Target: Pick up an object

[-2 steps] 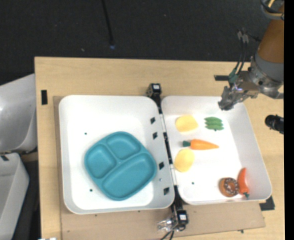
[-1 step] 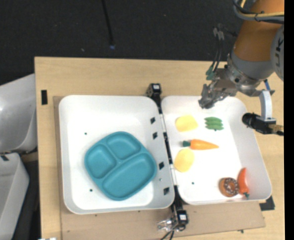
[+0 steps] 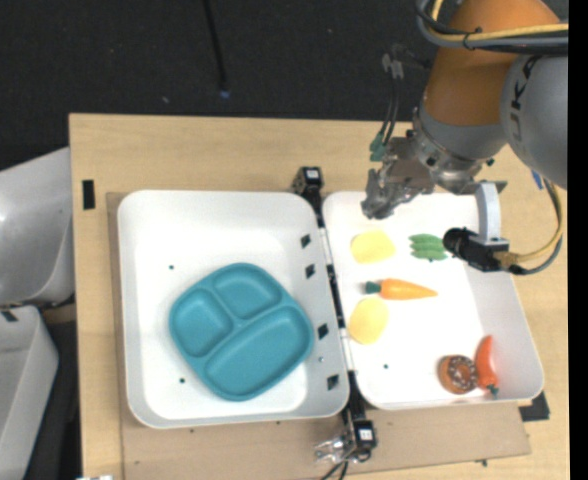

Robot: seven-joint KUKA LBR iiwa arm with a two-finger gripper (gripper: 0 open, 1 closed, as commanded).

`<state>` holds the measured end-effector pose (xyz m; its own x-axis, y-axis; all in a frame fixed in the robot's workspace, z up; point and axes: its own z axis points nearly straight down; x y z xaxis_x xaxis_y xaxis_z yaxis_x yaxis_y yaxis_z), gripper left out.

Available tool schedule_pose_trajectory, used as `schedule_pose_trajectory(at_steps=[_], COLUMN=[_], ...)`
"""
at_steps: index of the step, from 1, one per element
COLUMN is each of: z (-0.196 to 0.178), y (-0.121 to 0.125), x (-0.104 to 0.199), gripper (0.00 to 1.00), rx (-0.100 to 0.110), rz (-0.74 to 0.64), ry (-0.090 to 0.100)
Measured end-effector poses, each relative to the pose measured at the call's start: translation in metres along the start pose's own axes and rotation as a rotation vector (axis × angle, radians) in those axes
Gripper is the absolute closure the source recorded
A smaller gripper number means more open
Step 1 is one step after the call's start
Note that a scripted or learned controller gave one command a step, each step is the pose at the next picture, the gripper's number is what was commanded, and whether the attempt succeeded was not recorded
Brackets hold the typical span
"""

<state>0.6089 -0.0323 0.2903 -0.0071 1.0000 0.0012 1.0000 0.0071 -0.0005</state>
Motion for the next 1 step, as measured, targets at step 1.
schedule_pose_trajectory(at_steps=[1], z=[0.0195], y=[0.0022], x=[0.0577], gripper=[1.0], rx=[0.001], rz=[0.0], ry=[0.0])
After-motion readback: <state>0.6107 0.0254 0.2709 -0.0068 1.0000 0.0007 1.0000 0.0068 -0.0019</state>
